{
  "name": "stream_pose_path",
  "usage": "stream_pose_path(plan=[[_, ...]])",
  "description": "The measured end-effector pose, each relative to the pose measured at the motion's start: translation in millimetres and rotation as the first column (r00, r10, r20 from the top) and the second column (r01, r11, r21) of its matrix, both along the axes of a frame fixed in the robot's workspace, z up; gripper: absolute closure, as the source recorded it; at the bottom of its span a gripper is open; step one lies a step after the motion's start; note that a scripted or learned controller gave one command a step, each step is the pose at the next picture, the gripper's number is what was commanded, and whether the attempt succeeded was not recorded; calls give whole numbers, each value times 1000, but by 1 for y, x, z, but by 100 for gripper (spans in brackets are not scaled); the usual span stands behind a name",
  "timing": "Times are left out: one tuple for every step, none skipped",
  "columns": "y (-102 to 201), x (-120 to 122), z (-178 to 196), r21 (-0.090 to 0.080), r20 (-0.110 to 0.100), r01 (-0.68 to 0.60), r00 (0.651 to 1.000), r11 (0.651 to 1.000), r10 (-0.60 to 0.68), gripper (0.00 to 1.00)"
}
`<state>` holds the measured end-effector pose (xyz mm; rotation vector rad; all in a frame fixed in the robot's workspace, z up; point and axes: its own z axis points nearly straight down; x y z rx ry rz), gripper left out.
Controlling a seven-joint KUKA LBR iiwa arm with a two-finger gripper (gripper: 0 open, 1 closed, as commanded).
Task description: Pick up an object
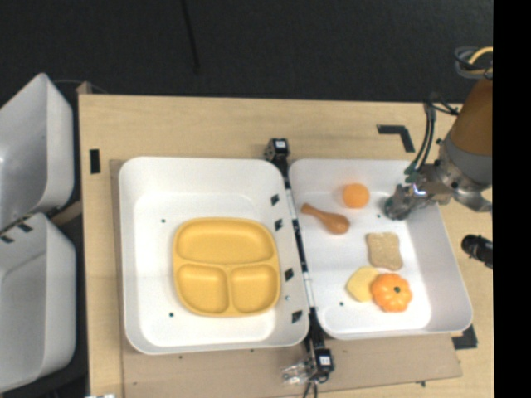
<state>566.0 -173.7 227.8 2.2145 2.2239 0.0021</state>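
A wooden counter carries two shallow white bins side by side, seen from above at a slant. The left bin holds a yellow divided plate with three compartments, lying near its centre. The right bin holds the candidate objects for pickup. Taking that bin as a clock face: a small orange ball sits at about twelve o'clock, a brown drumstick-shaped toy lies at ten o'clock, a tan slice of bread rests near the centre, and at about five o'clock a pale yellow piece touches a toy pumpkin (the pumpkin overlaps its right side).

The grey arm with its orange band reaches in from three o'clock. Its gripper hangs low at about two o'clock in the right bin, just beside the orange ball and above the bread slice. Nothing is visible between its tips, and whether it is spread or closed cannot be told from this angle.

Risks, as a judgement: the gripper sits between ball and bread, so a straight descent may close on bare bin floor. The round ball could roll away if nudged, and the flat bread offers little to pinch.
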Motion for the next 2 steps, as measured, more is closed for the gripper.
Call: stream_pose_path(plan=[[-1,1,1,2,-6,-2,1000,1000,2,100],[48,10,-10,2,-7,-2,1000,1000,2,100]])
